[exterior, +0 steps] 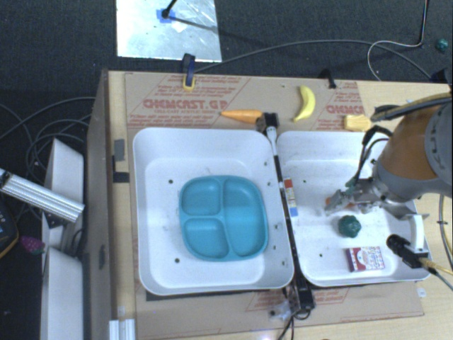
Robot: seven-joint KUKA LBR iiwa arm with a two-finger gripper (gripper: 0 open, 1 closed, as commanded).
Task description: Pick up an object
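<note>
In the right bin (311, 154) a dark green ball (348, 226) lies near the middle. A small red and white box (366, 259) sits near that bin's front edge. My gripper (345, 200) hangs low over the right bin, just above and slightly left of the green ball, at the end of the grey arm with its orange band (407, 151). Nothing is visibly held in it. A blue divided plate (223, 216) rests in the left bin (152, 190).
A long thin white tool with a black head (281, 176) lies along the divider between the bins. On the cardboard behind the bins sit a carrot (241, 116), a banana (306, 103) and a yellow block (357, 122).
</note>
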